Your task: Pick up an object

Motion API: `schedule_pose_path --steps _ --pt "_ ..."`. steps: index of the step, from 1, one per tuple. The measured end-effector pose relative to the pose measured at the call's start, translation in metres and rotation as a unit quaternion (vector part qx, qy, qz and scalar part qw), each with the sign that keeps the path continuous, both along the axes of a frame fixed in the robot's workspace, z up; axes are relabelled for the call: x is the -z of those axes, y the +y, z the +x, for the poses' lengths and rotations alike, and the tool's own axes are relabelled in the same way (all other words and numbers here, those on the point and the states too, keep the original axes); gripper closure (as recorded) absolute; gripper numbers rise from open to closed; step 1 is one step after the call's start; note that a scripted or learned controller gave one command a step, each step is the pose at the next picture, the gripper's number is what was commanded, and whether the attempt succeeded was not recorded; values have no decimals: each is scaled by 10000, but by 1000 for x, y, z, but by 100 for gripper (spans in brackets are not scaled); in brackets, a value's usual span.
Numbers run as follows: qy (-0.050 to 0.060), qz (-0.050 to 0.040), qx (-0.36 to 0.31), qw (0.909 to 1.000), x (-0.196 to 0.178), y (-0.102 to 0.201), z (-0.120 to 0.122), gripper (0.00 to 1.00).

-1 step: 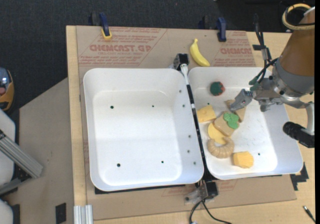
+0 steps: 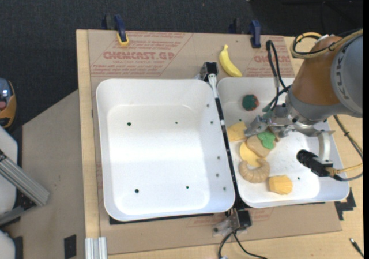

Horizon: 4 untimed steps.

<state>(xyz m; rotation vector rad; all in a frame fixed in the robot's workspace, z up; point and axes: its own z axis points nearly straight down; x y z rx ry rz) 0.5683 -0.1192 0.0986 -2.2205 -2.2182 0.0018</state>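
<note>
My gripper [image 2: 264, 128] hangs low in the right bin [image 2: 311, 193], over a cluster of toy foods. A green piece [image 2: 267, 138] lies right under the fingertips, beside a tan piece [image 2: 259, 147] and a yellow piece [image 2: 249, 153]. A pale yellow piece [image 2: 236, 131] sits by the bin's left wall. A beige ring-shaped pastry [image 2: 254, 171] and a yellow-orange block [image 2: 279, 184] lie nearer the front. A small dark green and red ball [image 2: 249, 101] rests at the back of the bin. Nothing is visibly held between the fingers.
A yellow banana [image 2: 229, 62] lies on the brown board behind the bins. The left bin [image 2: 115, 102] sits beside the right one, with a black divider clip [image 2: 209, 70] at the back. Cables [image 2: 275, 70] trail from the arm over the right bin's back edge.
</note>
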Motion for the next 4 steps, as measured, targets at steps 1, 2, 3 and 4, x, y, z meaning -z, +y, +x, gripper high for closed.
schedule_pose_path --steps 1,2,3,4 --pt "-110 -49 -8 9999 5 20 43 0" --pt "-93 -20 -12 10000 4 16 54 0" --pt "-48 -18 -21 10000 6 1 90 0" --pt "-45 -23 -24 10000 -5 1 89 100"
